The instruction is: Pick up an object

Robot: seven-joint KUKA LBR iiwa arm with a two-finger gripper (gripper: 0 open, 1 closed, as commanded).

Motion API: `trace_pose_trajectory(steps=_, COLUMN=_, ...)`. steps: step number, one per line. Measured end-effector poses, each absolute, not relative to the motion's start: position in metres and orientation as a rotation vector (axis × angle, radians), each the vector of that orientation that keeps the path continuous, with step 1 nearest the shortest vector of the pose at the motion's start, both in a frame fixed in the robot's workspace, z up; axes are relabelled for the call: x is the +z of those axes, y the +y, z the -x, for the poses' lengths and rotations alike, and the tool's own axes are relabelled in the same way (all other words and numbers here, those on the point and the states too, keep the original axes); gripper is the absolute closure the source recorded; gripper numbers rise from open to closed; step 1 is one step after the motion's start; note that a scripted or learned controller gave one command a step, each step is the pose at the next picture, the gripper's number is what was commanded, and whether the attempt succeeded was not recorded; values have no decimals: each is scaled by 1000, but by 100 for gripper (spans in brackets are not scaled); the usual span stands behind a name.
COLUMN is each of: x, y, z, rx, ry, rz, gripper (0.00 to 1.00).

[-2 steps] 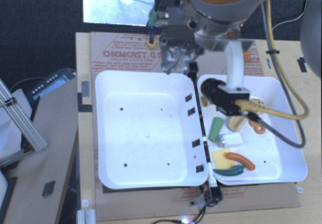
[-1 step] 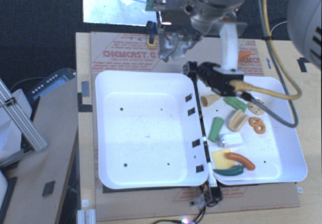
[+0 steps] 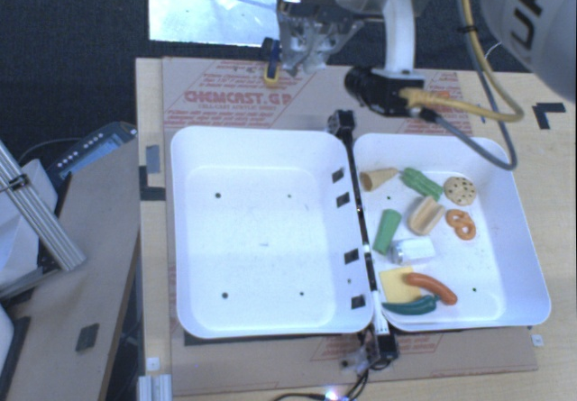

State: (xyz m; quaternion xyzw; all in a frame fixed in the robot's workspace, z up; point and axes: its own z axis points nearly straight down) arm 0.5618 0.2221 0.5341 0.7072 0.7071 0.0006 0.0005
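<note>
My gripper (image 3: pixel 293 55) hangs high over the cardboard behind the bins, above the left bin's far right corner. A small blue and yellow thing (image 3: pixel 270 63) shows right at its left tip; whether it is gripped I cannot tell. The right bin (image 3: pixel 518 237) holds several toy foods: a tan cone (image 3: pixel 380 177), a green pickle (image 3: pixel 421 183), a round cookie (image 3: pixel 459 189), a pretzel (image 3: pixel 461 224), a bun (image 3: pixel 425 214), a green cylinder (image 3: pixel 388 231), a white block (image 3: pixel 414 250), a yellow slice (image 3: pixel 395 280), an orange sausage (image 3: pixel 431 287) and a dark green pod (image 3: pixel 410 305).
The left bin (image 3: pixel 185 210) sits beside the right one, with a row of black clips (image 3: pixel 347 201) along the shared wall. A yellow cable (image 3: pixel 478 75) loops down over the right bin's far edge. A grey device (image 3: pixel 90 149) lies left of the bench.
</note>
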Motion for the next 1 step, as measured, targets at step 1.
trace_pose_trajectory(steps=1, x=536, y=236, z=-484, rx=4, ry=2230, rz=-2214, gripper=100)
